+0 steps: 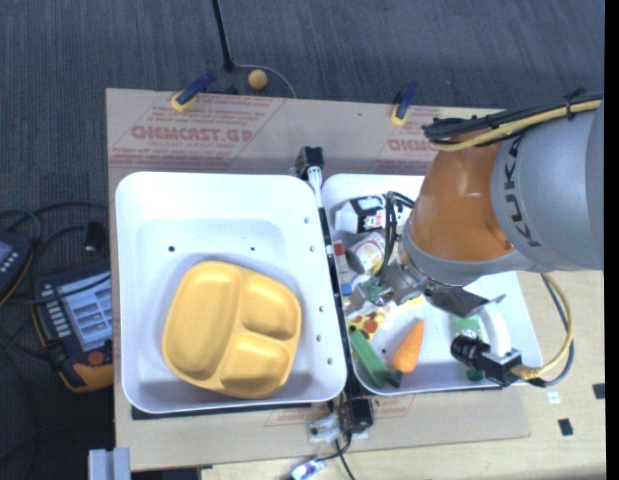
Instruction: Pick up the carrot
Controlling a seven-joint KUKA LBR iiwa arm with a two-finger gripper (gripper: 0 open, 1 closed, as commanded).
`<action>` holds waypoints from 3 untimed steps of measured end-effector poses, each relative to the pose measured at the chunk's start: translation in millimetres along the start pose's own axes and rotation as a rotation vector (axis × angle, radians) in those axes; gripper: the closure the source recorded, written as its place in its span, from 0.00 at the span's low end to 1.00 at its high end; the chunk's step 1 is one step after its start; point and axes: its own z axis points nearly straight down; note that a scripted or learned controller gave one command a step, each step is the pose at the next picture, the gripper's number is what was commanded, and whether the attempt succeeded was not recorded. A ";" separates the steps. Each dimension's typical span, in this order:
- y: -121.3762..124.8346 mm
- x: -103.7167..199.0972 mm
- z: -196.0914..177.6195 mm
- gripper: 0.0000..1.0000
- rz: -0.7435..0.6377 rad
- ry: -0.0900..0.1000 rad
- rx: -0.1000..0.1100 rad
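**Carrot still in the bin, claw state unclear**

Carrot (pixel 409 345) lies tilted on the floor of the right bin (pixel 517 340), near the front wall, free of me. My claw (pixel 391 290) sits just up-left of it, over the clutter. My own orange wrist blocks it, so I can't tell its state.

Risks:
- Green piece (pixel 368 353) lies just beside the carrot's lower end. A descent off to the left likely grabs that instead, or both.
- Carrot is tapered and tilted. A pinch near the thin tip probably slips.
- Small packets (pixel 364 256) crowd under me, so a nudge could shove the carrot.

Yellow tray (pixel 233 327) in the left bin (pixel 139 218) is well apart, no issue.

Writing: "KUKA" partly shows on my arm. Backboard print (pixel 189 133) reads something like "GICHCAST.GP", blurred.
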 end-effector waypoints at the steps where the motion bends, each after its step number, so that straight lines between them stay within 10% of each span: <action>1: -25.2 -69.2 -19.4 1.00 -0.444 -0.004 0.003; 2: -24.7 -67.9 -18.9 0.00 -0.445 -0.003 0.003; 3: -28.0 -91.2 94.1 0.00 -0.438 -0.012 -0.008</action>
